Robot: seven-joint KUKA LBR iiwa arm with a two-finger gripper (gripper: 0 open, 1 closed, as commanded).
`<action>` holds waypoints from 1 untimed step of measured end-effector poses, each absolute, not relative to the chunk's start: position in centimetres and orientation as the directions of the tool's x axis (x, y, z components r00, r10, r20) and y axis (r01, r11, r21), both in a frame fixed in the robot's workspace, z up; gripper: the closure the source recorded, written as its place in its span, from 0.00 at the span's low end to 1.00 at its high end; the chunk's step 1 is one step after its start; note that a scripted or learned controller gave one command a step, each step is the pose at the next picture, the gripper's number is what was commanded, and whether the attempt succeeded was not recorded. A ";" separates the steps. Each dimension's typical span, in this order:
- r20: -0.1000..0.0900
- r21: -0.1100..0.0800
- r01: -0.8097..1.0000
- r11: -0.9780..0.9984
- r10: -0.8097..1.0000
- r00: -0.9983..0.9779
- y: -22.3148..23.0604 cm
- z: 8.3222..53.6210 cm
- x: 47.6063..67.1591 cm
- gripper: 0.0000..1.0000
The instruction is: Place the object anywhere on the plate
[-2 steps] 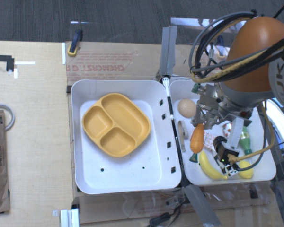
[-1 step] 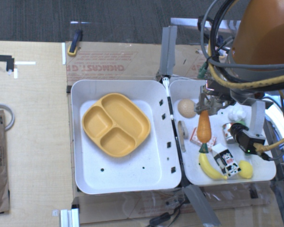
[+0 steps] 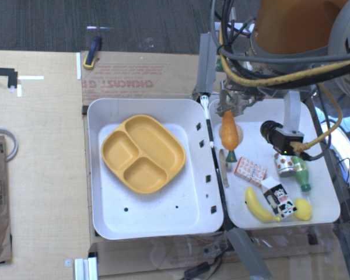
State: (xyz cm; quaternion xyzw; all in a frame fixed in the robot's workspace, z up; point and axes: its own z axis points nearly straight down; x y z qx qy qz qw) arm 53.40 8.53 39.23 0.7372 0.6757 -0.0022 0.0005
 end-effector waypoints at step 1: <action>-0.004 -0.002 0.990 -0.142 0.990 0.142 13.1 35.9 58.4 1.00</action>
